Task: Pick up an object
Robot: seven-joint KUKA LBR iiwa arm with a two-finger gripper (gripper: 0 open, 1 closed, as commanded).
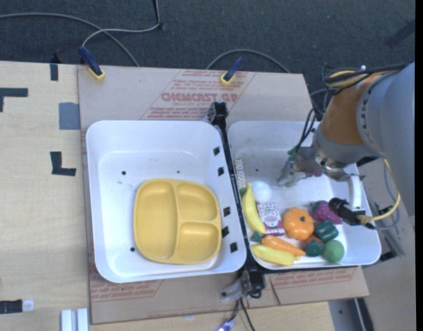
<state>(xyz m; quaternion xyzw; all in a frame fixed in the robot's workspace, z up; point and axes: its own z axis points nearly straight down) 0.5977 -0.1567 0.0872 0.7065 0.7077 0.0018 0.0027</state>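
Observation:
The right bin (266, 138) holds a heap of toy food along its near side: a yellow banana (251, 211), a white ball (262, 192), a small white and red carton (269, 214), an orange pumpkin (298, 223), purple grapes (326, 211), a carrot (280, 243) and green vegetables (332, 252). My gripper (292, 171) hangs low over the bare middle of this bin, just right of the white ball and above the pumpkin. Nothing shows in its grasp.
The left bin (114, 143) holds a yellow divided plate (176, 221). A black divider clip (218, 112) sits where the two bins meet. Cables (349, 216) trail from the wrist over the right bin's right rim. Cardboard lies under both bins.

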